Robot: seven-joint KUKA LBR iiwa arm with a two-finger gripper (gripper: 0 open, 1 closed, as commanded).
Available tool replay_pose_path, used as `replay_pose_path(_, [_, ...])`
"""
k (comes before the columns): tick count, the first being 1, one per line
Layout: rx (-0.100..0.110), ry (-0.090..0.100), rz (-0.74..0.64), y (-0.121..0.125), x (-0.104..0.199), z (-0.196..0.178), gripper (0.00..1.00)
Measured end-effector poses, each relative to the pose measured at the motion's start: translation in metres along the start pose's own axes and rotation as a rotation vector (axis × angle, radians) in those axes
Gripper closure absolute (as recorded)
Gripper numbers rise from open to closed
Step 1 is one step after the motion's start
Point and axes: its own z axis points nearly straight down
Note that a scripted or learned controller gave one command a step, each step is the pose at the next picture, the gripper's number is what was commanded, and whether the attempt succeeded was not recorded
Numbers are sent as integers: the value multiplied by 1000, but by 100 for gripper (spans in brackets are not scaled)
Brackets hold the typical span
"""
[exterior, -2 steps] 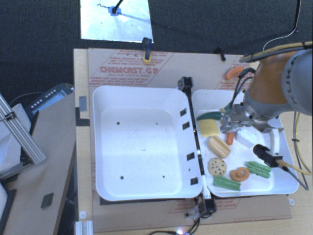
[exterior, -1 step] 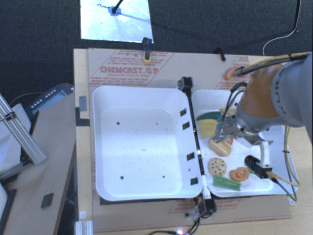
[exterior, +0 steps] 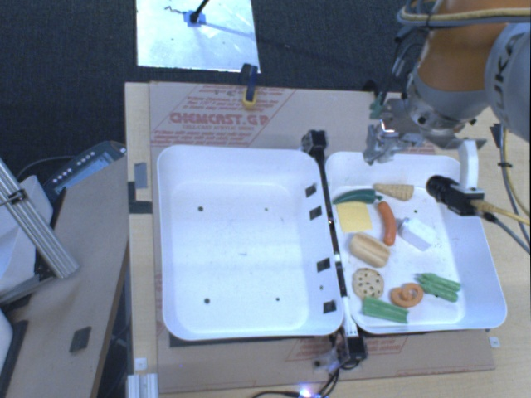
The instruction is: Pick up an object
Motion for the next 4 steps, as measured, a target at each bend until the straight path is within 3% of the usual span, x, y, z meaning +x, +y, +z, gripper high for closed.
replay_pose_path(1, [18,0,1,-21,95,-28,100])
replay_pose_path(2, [17,4,-3,-59,189,-75,100])
replay_pose_path(3, [27,-1,1,-95,254,-10,100])
replay_pose_path(4, [10,0,14,5,229,-67,100])
